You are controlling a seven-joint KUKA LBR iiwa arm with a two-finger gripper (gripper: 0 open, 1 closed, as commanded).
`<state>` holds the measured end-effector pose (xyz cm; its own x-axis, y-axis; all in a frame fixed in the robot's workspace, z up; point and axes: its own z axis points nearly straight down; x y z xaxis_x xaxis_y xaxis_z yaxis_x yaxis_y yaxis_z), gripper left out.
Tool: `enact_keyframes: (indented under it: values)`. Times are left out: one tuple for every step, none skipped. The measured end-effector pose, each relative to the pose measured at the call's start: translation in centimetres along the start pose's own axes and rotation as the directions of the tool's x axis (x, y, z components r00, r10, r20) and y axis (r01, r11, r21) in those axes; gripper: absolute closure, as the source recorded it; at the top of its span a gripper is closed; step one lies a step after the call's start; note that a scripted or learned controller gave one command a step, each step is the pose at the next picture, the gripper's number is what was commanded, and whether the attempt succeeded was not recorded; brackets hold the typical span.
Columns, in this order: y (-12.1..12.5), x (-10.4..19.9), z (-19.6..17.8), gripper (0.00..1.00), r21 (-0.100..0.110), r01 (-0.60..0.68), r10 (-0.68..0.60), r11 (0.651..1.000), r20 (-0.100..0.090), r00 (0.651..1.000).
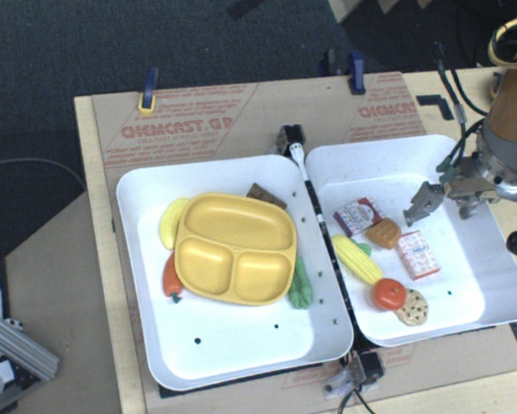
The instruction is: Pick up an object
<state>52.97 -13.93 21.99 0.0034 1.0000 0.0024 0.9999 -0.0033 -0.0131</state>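
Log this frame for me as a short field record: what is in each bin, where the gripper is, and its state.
left bin: yellow divided tray lying over a banana, a red item, a green item and a brown item
right bin: corn cob, tomato, cookie, pink-and-white carton, dark red packet, small brown item
gripper: over the right bin's upper right part, above and right of the carton
held object: none visible
finger state: cannot tell
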Motion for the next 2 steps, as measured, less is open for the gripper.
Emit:
enact_keyframes:
  values:
    - [0.3,0.0,-0.7,0.00,-0.014,0.004,-0.003,1.000,0.003,1.000]
    - [0.7,0.1,5.6,0.00,-0.006,0.003,-0.003,1.000,0.000,1.000]
